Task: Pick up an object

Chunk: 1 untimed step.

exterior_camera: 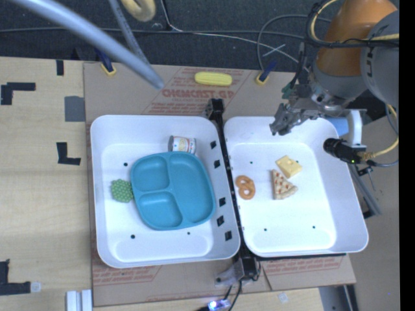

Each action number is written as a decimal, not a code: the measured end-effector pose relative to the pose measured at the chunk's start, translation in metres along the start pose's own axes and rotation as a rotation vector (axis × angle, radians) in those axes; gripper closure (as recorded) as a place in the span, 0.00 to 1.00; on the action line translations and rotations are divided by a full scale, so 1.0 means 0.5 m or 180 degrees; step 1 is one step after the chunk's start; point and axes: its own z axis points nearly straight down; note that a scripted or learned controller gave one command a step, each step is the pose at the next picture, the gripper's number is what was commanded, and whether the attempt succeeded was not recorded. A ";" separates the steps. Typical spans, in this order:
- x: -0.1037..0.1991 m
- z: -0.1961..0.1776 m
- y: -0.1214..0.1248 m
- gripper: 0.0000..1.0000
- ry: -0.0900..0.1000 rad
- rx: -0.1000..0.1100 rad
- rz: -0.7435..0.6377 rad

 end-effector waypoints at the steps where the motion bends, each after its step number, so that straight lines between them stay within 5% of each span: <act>1: 0.101 -0.009 -0.019 1.00 0.0003 0.0000 -0.0006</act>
